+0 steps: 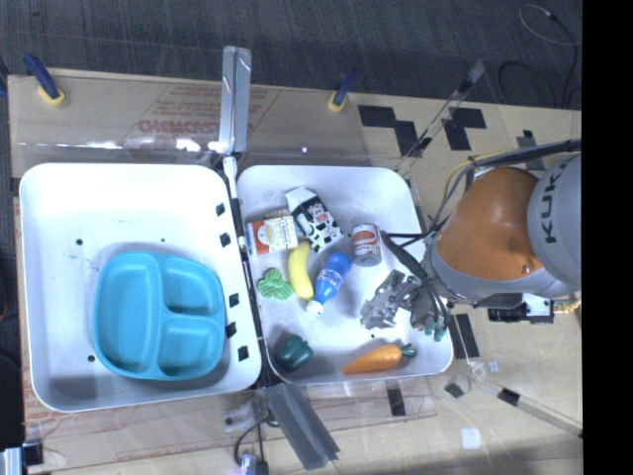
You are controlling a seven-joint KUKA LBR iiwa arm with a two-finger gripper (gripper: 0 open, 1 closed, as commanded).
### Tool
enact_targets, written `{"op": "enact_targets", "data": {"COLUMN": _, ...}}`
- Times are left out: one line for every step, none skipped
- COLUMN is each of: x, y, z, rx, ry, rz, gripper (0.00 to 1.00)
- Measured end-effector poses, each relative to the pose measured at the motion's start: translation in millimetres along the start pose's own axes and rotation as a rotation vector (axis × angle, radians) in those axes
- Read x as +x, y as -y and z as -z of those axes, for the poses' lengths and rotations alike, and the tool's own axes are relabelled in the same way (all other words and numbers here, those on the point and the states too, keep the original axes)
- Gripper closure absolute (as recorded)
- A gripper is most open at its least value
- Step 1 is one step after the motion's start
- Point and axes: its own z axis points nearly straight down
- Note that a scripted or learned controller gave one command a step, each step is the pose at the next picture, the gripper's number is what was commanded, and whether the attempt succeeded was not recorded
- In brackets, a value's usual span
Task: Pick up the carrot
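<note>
Though the metal gripper [391,303] hovers just above it, finger state unreadable, the small orange plastic toy carrot [374,359] lies by the right white bin's [420,206] near wall; likely light, rigid, slick; grip mid-body.

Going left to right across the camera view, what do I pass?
Blue divided plate → green broccoli piece → banana → blue bottle → red can → tool → orange band of the arm.
</note>
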Motion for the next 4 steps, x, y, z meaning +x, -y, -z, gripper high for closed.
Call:
{"op": "enact_targets", "data": {"x": 9.2, "y": -15.8, "z": 87.2, "rx": 0.001, "ry": -0.006, "rz": 0.018, "gripper": 1.0}}
{"op": "enact_targets", "data": {"x": 9.3, "y": -15.4, "z": 87.2, "rx": 0.001, "ry": -0.007, "rz": 0.017, "gripper": 0.0}}
{"op": "enact_targets", "data": {"x": 2.3, "y": 1.2, "z": -20.9, "rx": 0.0, "ry": -0.003, "rz": 0.029, "gripper": 0.0}}
{"op": "enact_targets", "data": {"x": 1.2, "y": -0.1, "z": -10.2, "rx": 0.0, "ry": -0.001, "rz": 0.033, "gripper": 1.0}}
